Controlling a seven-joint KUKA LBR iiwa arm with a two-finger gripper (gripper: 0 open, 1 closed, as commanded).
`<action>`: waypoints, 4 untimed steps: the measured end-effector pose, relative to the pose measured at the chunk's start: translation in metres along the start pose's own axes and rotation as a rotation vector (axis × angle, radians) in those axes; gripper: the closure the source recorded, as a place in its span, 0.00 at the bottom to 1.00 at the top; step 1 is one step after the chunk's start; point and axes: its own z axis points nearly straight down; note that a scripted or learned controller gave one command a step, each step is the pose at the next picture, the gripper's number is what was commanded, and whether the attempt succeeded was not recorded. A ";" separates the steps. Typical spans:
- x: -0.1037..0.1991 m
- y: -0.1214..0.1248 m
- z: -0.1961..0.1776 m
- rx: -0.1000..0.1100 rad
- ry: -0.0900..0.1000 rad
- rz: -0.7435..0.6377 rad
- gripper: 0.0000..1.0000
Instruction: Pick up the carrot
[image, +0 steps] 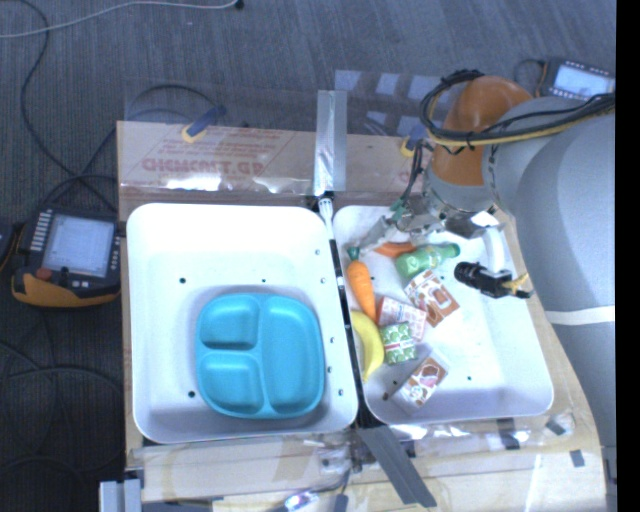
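Two white bins (160, 300) (500, 350) hold one blue divided plate (262, 355), one carrot (360, 290), one banana (372, 348), one green bottle (425, 260), one smaller orange piece (395, 248) and four small printed packets (433, 296) (402, 313) (400, 348) (424, 381).

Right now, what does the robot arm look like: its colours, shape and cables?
The arm is thick, rounded and light grey. Above the wrist sits a domed orange band. Black and yellow cables loop over that band. The gripper is small and looks like pale metal; its finer details are too small to tell.
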 end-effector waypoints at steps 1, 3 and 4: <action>0.000 0.000 -0.008 -0.001 -0.002 0.000 1.00; 0.000 0.000 -0.017 0.001 -0.002 0.000 1.00; 0.096 -0.001 -0.085 0.023 0.008 0.136 1.00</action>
